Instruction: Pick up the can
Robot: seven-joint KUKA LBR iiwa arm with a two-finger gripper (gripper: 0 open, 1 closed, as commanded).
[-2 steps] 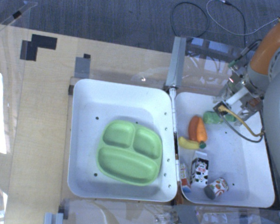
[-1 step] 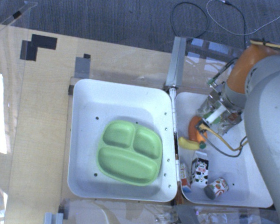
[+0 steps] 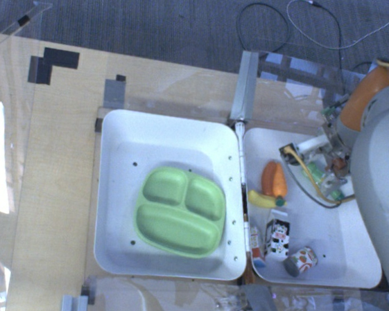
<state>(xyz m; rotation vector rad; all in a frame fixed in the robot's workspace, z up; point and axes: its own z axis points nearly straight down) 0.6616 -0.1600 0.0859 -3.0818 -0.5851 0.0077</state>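
Rt bin (image 3: pixel 349 266): just 1 can (image 3: pixel 301 260), 1 carrot (image 3: pixel 273 178), 1 banana (image 3: pixel 265 200).

1. A dark grey ribbed carpet floor (image 3: pixel 141 13) runs along the top.
2. Thin black cables (image 3: pixel 321 26) loop across it.
3. The pale wooden worktop (image 3: pixel 51 191) carries black tape marks (image 3: pixel 51 64) and a clear plastic panel (image 3: pixel 1 136) catching glare.

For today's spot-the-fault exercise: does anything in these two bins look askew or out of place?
Yes: the can lies tipped on its side in the right bin, near its front wall. The milk carton beside it stands upright.
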